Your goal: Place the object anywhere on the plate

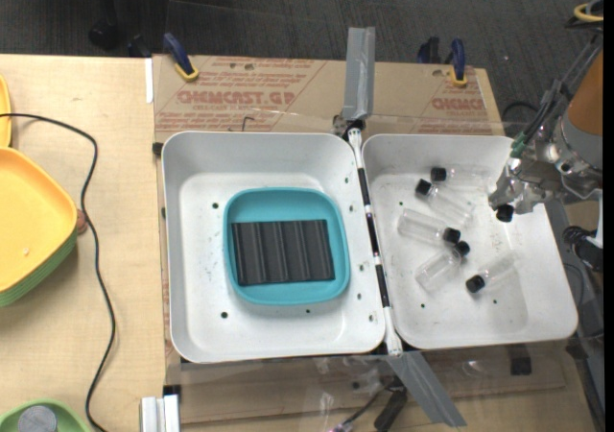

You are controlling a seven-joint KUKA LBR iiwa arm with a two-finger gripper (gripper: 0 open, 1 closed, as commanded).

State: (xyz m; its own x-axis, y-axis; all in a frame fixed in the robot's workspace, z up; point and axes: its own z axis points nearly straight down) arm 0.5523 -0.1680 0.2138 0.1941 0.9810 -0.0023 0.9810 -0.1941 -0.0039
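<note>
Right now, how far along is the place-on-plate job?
Nothing looks placed yet: the teal plate in the left bin holds no vial. In hand: the gripper is over the right bin's far edge, near a black-capped vial; I can't tell if it's gripped. Left: carrying a clear vial onto the plate.

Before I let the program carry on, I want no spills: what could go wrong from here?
1. The small clear plastic vials with black caps lie close together in the right white bin, two nearly touching, so a grasp may catch two or knock one away.
2. The pincer is near that bin's right wall and may bump it.
3. The teal rectangular plate with a dark ribbed centre sits in the left white bin, so a carried vial must clear the divider.
</note>
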